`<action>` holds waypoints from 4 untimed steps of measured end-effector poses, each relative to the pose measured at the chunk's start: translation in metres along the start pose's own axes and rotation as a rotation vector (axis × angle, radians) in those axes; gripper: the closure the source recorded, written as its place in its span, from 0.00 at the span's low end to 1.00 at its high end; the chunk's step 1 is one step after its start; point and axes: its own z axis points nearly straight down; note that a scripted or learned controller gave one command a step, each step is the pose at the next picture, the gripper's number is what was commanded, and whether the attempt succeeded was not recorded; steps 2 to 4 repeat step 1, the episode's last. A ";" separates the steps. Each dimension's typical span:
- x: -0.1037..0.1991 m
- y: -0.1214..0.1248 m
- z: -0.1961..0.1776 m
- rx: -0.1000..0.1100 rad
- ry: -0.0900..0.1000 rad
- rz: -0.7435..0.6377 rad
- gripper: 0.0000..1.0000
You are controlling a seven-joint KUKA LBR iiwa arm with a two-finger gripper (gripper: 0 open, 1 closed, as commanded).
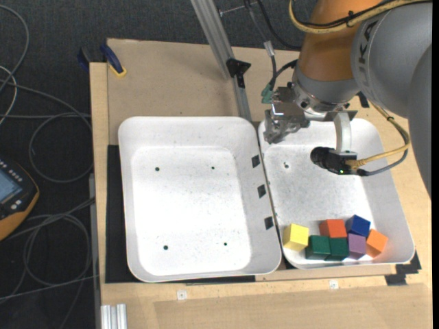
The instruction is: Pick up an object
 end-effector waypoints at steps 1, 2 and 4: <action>0.057 0.005 -0.004 0.000 0.001 0.000 1.00; 0.057 0.005 -0.004 0.000 0.001 0.000 1.00; 0.057 0.005 -0.004 0.000 0.001 0.000 1.00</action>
